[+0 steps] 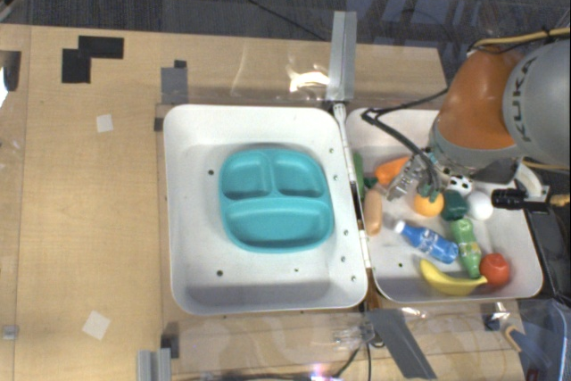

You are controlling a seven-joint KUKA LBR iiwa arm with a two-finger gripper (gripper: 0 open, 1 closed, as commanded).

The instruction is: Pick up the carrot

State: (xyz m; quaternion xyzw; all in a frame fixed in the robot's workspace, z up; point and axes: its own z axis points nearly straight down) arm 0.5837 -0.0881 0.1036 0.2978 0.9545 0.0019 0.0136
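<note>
The gripper (416,179) hangs low in the right bin (526,268), just beside the carrot (390,170); whether its fingers are spread or closed I cannot tell.

orange carrot (390,170), lying in the right bin near its upper left part. partly hidden under the arm's wrist on its right end. tilted, visible end pointing left and slightly down. sits just above a pale sausage-shaped item.
</note>
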